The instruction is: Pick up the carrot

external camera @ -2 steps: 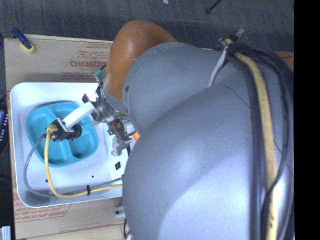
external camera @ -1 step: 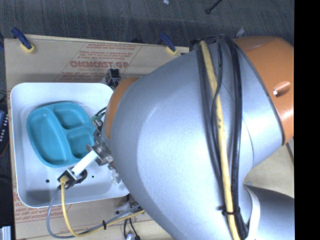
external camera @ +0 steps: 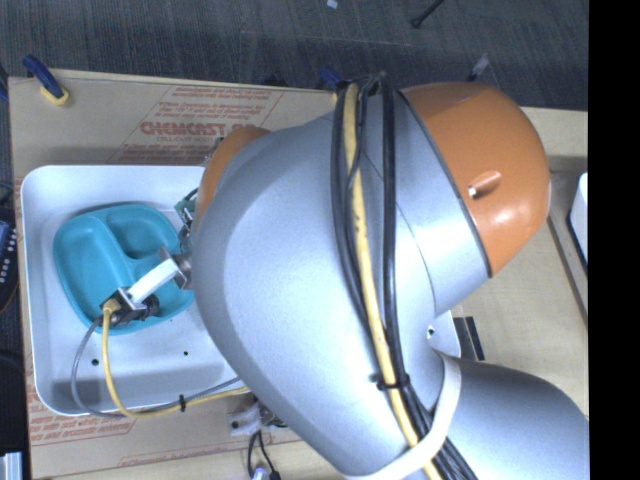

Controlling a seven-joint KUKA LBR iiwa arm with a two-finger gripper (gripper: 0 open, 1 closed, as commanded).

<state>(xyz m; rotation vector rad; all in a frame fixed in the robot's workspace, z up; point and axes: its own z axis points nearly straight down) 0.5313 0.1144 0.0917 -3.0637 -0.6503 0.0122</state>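
Closest to the camera is the big grey arm (external camera: 330, 298) with its orange band (external camera: 490, 188). It hangs right over the scene and covers everything to the right of the teal dish (external camera: 95, 253). The claw is somewhere under that bulk, right at the dish's right edge, and honestly I can't tell if it's released or clenched. Same problem with the carrot: I can't tell where it is. My guess is it's under the arm just right of the dish, since the open parts of the dish and the white bin (external camera: 150, 363) around it look bare. So I can't say anything real about its shape, size or which way it points. There's an orange-brown curve (external camera: 235, 148) poking out past the dish's far right corner. I read that as part of the robot, not a veggie, but I wouldn't swear to it. If this is the reach-and-grasp step, I'd say the trick is to come straight down, line the claw across the carrot's narrow width, and grab near its thicker middle so it doesn't roll or squirt out. Also keep clear of the dish's raised rim. Further back behind the dish there's printed cardboard (external camera: 200, 108) under the bin, a blue clamp (external camera: 45, 78) at the far left corner, and some tan tabletop (external camera: 545, 298) way off to the right.
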